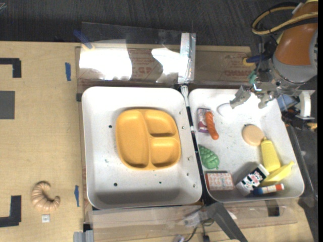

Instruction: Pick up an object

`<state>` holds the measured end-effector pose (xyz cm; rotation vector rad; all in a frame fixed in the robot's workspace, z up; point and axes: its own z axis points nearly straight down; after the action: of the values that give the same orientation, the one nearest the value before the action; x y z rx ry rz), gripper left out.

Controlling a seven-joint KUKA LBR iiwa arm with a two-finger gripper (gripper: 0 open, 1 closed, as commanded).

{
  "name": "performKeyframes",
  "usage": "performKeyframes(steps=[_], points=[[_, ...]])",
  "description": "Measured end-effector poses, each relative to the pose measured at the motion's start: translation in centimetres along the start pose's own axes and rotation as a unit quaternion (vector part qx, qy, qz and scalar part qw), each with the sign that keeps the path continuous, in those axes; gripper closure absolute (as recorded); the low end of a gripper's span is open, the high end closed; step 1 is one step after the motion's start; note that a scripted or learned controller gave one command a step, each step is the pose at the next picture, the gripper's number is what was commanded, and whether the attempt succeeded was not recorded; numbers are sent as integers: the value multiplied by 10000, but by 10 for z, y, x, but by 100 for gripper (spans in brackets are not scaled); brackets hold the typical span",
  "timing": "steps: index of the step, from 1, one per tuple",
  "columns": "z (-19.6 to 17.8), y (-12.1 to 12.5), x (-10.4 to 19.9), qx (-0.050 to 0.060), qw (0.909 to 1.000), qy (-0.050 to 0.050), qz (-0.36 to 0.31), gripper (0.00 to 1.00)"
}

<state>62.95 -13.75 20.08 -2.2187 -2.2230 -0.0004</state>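
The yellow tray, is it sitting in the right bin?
No, the yellow tray lies in the left bin, while the right bin holds the small toys.

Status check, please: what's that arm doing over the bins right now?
Gripper open, holding nothing, above right bin's far edge. Nearest pick: tan round piece, untouched. Path to it looks clear.

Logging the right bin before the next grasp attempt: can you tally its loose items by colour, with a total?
Orange: 1, the carrot
Green: 1, the leafy toy
Tan: 1, the round disc
Yellow: 2, the bottle and the wedge
Pink/white: 1, the printed card
Black/white/blue: 1, the small box
White/red: 1, the marker
Total: 8
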Motion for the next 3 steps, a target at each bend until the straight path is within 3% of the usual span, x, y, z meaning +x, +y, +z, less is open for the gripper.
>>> performKeyframes(steps=[1,2,3], points=[[99,37,32,-50,9961,-3,877,0],[102,35,37,-135,9981,-32,-608,0],[102,21,43,-139,9939,-32,-1093,0]])
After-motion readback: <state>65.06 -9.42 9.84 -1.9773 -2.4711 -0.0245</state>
